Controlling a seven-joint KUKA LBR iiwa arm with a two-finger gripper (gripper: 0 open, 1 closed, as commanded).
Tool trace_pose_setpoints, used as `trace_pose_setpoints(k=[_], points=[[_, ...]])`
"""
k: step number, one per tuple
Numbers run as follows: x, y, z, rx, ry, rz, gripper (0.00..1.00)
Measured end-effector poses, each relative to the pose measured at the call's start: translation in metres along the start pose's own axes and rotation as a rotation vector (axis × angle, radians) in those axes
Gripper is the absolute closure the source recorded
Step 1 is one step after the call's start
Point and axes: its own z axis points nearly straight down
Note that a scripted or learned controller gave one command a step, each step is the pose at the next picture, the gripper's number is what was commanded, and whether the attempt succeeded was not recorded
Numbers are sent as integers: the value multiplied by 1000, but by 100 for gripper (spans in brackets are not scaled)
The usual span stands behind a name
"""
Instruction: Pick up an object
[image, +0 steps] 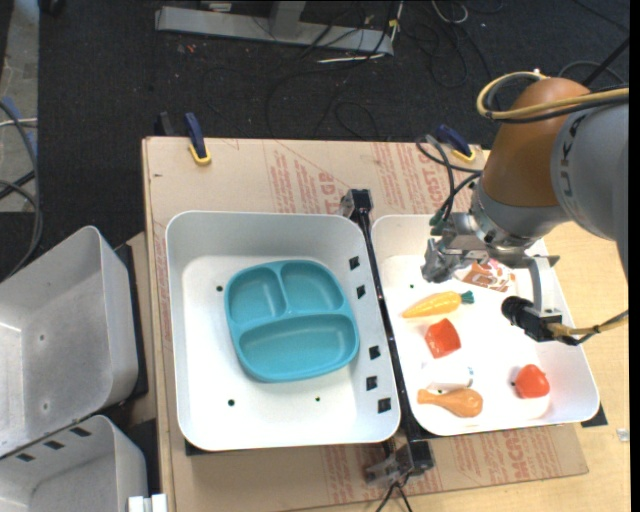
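My gripper (438, 262) hangs over the far left part of the right bin (575, 400), just above a yellow-orange toy carrot (432, 303). A red toy pepper (442, 338) lies in front of the carrot. A red tomato-like toy (531, 381) sits at the near right of that bin. A tan toy drumstick (455, 401) lies at its near edge, with a small white piece (447, 377) right behind it. A red-and-white flat item (488, 275) lies partly under the wrist.
The left bin (190, 300) holds a teal divided plate (290, 320). A black divider (378, 330) runs between the two bins. Grey plastic tubs (60, 330) stand off the bench at the left. Cables hang from the arm (540, 150).
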Motion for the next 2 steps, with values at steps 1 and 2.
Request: trace_pose_setpoints(k=[1,2], points=[[49,13,4,1,0,1,100],[101,15,5,2,0,1,100]])
